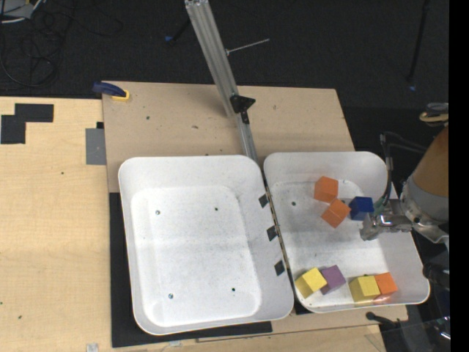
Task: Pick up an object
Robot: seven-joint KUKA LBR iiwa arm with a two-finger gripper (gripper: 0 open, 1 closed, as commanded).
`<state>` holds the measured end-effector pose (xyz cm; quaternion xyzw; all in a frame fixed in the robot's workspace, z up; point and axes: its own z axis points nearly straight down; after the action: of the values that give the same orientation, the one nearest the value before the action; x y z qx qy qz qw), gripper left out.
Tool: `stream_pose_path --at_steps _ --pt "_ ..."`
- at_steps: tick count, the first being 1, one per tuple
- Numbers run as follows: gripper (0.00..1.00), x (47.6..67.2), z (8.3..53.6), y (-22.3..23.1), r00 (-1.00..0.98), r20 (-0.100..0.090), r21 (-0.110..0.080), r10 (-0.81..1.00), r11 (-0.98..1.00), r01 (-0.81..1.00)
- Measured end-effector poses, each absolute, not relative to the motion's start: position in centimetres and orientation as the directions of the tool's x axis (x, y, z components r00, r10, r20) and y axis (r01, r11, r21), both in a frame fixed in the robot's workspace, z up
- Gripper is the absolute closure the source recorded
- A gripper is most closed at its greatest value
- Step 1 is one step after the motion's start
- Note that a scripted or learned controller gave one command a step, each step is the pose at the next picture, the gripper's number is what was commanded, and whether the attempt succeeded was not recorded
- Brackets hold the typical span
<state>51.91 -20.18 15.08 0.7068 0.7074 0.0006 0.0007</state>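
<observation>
**Seven blocks in the right bin, jaws low beside the blue one**

Two white bins sit side by side on the wooden worktop (183, 119). The left bin (198, 244) shows only its speckled floor. The right bin (344, 167) holds seven blocks: an orange cube (326, 189) and a second orange cube (335, 213) just below it, a blue cube (360, 207) just beside that one, and along the near edge a yellow block (311, 281) touching a purple block (333, 277), then a yellow cube (363, 288) touching an orange block (385, 284).

The gripper (370, 227) reaches in from the right, low over the right bin, just below the blue cube. Whether its jaws are open or closed cannot be told; no block shows between them.
</observation>
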Motion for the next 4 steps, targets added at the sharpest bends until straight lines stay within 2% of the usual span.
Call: stream_pose_path --at_steps 1,2,3,4 --pt "1.0 52.0 20.4 -20.3 -0.001 -0.001 0.003 1.0 0.001 1.0" --pt "1.0 52.8 21.7 -15.2 -0.005 0.002 0.0 1.0 0.005 1.0" --pt "1.0 52.9 20.8 -9.9 -0.004 0.003 -0.004 1.0 0.004 1.0" --pt "1.0 53.5 22.2 -4.7 -0.005 0.003 -0.001 1.0 0.005 1.0"
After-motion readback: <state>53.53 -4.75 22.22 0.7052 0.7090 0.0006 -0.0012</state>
